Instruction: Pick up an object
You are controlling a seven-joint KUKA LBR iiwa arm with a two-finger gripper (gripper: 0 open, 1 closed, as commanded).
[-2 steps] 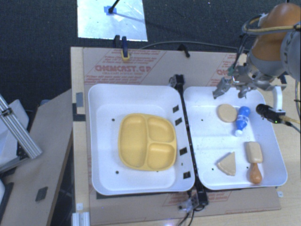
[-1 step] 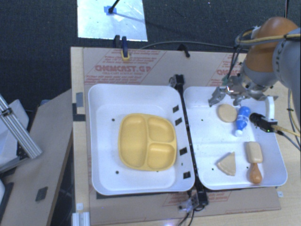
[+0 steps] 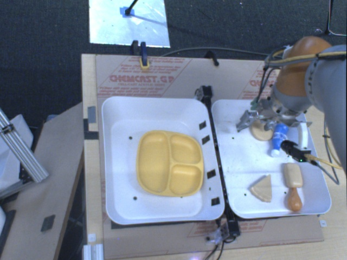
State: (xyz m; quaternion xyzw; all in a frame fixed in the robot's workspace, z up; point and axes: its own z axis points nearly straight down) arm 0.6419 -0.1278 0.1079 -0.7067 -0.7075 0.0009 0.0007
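End effector is hovering low in the right bin by the tan disc — prob. lining up. Can't tell its state — nothing's showing as held.

The bench is a pale wooden top, and directly on it lies a flat board printed with reddish lettering. On that board sit the two shallow white bins side by side, touching along a dark seam of clips: the left bin and the right bin. A yellow-and-black clamp grips the board's far edge. Past the bench, dark carpet covers the floor, and a shiny metal sheet lies flat on it. A lower wooden surface juts out at the bench's left side
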